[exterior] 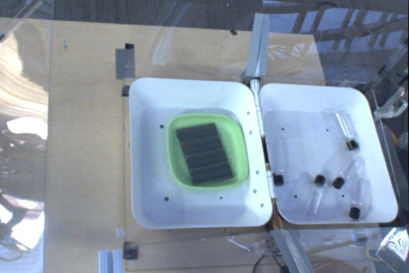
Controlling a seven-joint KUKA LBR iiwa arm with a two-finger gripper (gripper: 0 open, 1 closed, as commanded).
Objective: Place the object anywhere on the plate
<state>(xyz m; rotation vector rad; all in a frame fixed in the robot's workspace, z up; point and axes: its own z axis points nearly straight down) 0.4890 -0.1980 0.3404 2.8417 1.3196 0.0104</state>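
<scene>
Surface (77, 137) at the left: what is on it?
Bare pale wood, with a small grey bracket (126, 62) near the far left corner of the left bin (144, 156).

And in that bin?
A green plate (176, 166) sits about in its middle. The object (204, 153), a dark grey ridged block, lies flat on the plate, inside its rim, with its long sides turned a little askew to the bin's edges.

Between the bins?
A grey metal bar (257, 51) runs from the far edge of the surface down to where the two bins meet.

The right bin (300, 99)?
Clear vials with black caps lie on their sides. One vial (345, 131) is toward the right edge, and three more (317, 192) are gathered near the near right corner. A loose black cap (278, 179) rests at the bin's left edge.

The gripper?
How far open it stands, and whether it has hold of anything, I cannot tell.
</scene>
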